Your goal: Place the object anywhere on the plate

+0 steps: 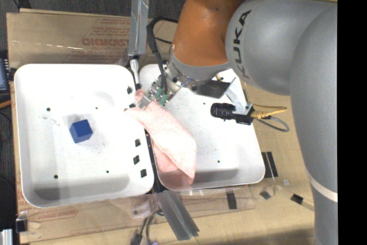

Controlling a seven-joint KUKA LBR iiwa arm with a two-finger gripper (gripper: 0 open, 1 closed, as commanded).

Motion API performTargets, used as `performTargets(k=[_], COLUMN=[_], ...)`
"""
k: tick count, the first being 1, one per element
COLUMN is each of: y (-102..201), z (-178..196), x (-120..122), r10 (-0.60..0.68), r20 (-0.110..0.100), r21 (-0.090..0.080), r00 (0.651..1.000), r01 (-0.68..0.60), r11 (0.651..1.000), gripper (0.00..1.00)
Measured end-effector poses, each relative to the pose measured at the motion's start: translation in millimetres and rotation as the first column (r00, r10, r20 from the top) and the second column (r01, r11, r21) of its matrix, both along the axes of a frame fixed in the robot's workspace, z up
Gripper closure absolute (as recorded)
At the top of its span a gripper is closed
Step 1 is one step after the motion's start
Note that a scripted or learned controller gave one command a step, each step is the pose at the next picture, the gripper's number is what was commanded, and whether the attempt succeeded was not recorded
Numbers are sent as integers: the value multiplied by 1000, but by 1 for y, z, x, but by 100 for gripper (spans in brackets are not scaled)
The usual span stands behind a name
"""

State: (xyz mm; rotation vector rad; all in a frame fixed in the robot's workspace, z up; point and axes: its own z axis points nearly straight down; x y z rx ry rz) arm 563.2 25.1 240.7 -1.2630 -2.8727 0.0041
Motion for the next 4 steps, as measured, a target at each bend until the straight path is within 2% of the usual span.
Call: performTargets(k=[1, 2, 3, 4], y=[49, 94, 142, 141], z=[6, -9, -10, -9], x=[-14, -39, -59, -58], r10=[395, 726, 743, 742], r20=[1, 2, 1, 1], r21=[1, 1, 2, 2], r00=[919, 688, 670, 670], r01=[-395, -726, -743, -742], r11=[919, 688, 670, 670], gripper=[100, 100, 100, 0])
